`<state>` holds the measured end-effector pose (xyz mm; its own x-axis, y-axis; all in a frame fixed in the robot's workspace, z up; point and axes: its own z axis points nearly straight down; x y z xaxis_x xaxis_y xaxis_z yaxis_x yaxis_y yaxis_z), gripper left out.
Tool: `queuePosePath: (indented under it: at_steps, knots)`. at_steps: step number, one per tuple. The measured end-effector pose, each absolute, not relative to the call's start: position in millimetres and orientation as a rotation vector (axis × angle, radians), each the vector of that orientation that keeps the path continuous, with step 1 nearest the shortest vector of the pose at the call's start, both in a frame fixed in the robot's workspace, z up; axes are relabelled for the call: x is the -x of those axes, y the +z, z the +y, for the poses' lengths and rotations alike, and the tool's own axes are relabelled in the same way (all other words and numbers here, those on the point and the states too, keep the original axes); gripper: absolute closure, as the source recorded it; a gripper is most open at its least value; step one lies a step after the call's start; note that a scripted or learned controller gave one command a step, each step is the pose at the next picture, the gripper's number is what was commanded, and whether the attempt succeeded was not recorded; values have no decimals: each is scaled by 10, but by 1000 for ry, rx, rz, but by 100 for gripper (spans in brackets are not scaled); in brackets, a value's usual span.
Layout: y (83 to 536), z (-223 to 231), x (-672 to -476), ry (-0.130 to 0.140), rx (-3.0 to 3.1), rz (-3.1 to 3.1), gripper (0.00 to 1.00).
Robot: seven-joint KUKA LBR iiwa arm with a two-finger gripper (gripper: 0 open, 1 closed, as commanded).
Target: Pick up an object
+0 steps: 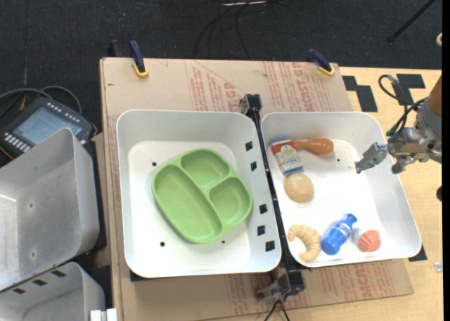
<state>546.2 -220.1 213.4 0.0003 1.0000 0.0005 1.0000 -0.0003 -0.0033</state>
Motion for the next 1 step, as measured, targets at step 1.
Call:
queuePosePath:
  at_steps: [1]
  knots:
    - [1679,-2136,-5431,3,2219,-2218,0]
